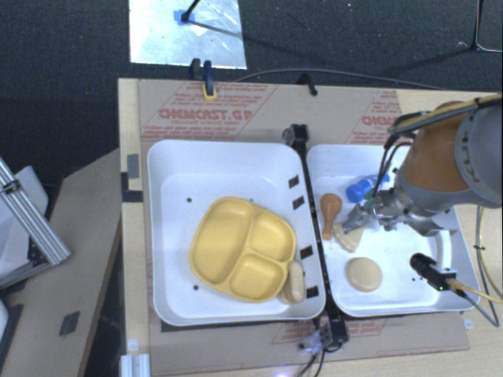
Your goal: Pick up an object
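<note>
Small tan, rounded object (346, 237), pale and smooth, lies in the right white bin (393, 301) just beside a brown wooden spoon-shaped piece (329, 210), directly under the claw (355, 220), whose slanted reach suggests a descent for a grasp. Whether the claw is apart or together cannot be told. A round beige disc (365, 274), a blue plastic piece (361, 188) and, in the left bin (181, 309), a yellow divided tray (242, 248) lie apart.

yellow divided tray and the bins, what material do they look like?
Yellow tray: likely moulded plastic, matte to satin; uniform colour, soft rounded compartment ridges. Left bin and right bin: probably thin formed plastic, smooth white, slightly glossy, rounded corners.
</note>
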`<control>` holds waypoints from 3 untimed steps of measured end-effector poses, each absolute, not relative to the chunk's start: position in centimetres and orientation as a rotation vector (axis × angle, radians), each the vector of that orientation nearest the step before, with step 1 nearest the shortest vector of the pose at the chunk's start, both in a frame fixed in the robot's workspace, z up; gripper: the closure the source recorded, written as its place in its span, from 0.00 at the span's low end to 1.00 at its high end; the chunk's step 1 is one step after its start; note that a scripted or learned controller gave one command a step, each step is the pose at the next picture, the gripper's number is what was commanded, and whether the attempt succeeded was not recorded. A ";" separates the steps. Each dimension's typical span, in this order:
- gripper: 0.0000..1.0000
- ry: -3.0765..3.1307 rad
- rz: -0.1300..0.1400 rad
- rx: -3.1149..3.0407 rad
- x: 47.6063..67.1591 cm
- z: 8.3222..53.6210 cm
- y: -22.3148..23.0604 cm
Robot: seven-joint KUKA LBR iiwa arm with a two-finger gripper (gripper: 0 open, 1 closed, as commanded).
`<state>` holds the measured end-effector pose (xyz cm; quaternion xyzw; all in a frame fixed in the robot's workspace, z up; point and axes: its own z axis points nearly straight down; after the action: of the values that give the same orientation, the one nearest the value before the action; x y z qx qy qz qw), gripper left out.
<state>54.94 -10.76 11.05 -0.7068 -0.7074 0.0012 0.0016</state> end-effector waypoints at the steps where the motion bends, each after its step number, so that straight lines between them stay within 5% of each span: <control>1: 0.00 -2.225 -0.013 -2.219 55.3 8.9 -10.6; 2: 1.00 -2.234 -0.024 -2.225 55.7 10.3 -10.6; 3: 1.00 -2.229 -0.005 -2.220 55.6 14.7 -10.5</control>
<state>55.60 -10.50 14.72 -0.7057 -0.7085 -0.0016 -0.0024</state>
